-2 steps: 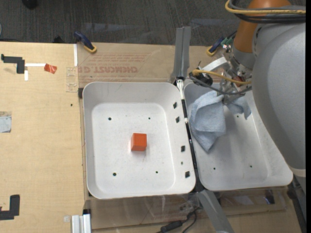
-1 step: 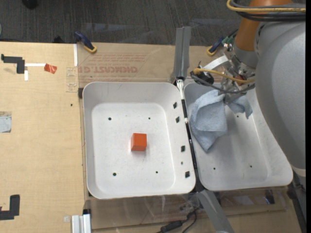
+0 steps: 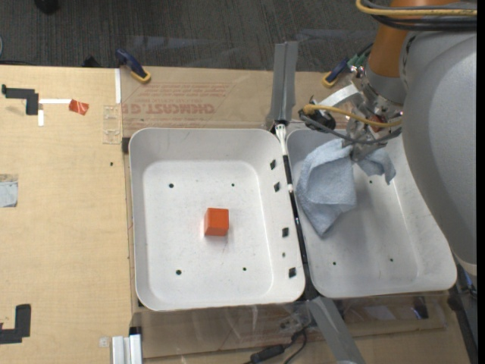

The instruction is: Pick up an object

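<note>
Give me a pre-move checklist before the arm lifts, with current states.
1. Gripper over the right bin: ok.
2. Grey cloth at the gripper, bunched up toward it: ok.
3. Cloth actually between the fingers: cannot tell, wrist blocks the contact.
4. Cloth clear of the bin divider: not ok, its left edge lies against the wall.
5. Orange block out of the path, alone in the left bin: ok.

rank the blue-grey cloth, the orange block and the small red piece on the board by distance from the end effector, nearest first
From the end effector, camera view:
1. blue-grey cloth, right bin, hanging right at the end effector.
2. orange block, middle of the left bin.
3. small red piece, on the wooden board, far left.
</note>
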